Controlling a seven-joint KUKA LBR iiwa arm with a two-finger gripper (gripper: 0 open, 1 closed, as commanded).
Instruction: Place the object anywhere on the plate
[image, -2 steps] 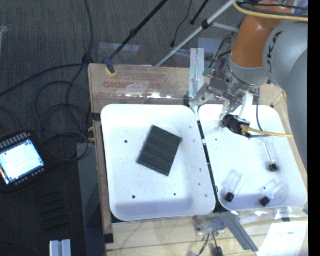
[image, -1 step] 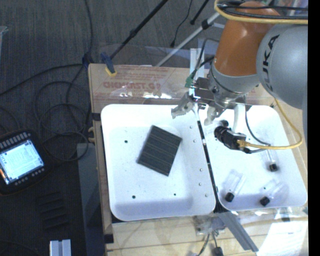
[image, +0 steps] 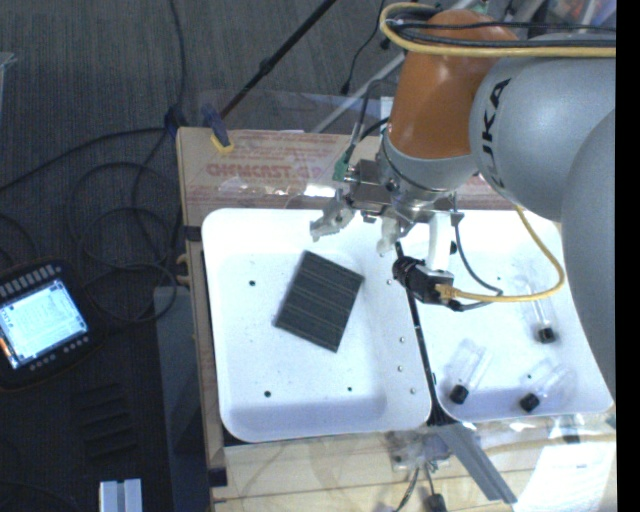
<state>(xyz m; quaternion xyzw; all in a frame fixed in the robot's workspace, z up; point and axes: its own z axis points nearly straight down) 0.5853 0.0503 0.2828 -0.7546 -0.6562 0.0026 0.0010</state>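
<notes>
Your gripper (image: 355, 228) hangs at upper centre with fingers spread and nothing between them. The dark ridged plate (image: 320, 300) lies bare mid-frame; the clear tubes (image: 463, 368) sit lower right, so placing remains undone.

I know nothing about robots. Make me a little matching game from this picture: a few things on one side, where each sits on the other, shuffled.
Things:
1. dark ribbed plate
2. clear pieces with black caps
3. gripper
4. handheld screen

Places:
A. right bin
B. on the floor, far left
C. left bin, middle
D. above the left bin's far edge

Pairs: 1-C, 2-A, 3-D, 4-B
</notes>
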